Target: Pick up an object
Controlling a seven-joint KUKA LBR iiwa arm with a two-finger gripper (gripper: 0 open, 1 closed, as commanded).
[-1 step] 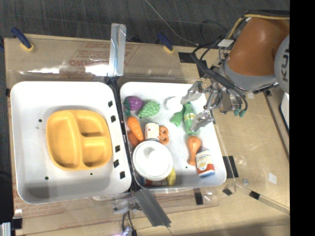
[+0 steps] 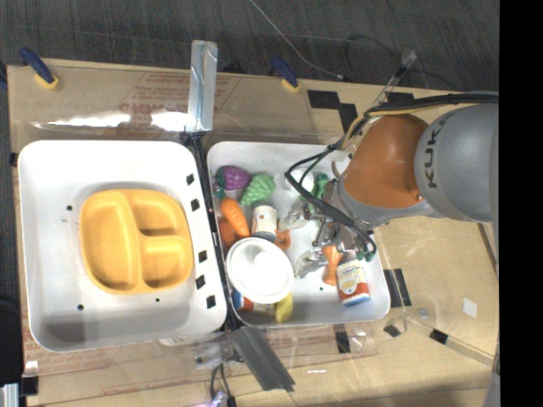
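The arm is in from the right, orange band hanging over the right bin (image 2: 373,299), and the end effector (image 2: 325,248) sits low among the clutter there. Whether it is open, closed or gripping something cannot be told from this angle; cables and the wrist cover it.

Candidates crowd around it. Just below and to its right lies a small bottle with an orange label (image 2: 350,280), very near, perhaps touching. To its left stands a white cup (image 2: 265,220), with the orange carrot (image 2: 233,217) beyond that. Lower left sits the white bowl (image 2: 259,270), a yellow piece (image 2: 283,309) peeking out under it. Further up-left are the green vegetable (image 2: 259,188) and the purple one (image 2: 232,178).

The bottle looks like the likeliest target. To do this well, the end effector should straddle the bottle across its narrow body, stay clear of the bin wall, close fully, then rise straight so neighbours are not dragged along. The left bin (image 2: 42,227), far to the left, holds a yellow divided tray (image 2: 136,237).
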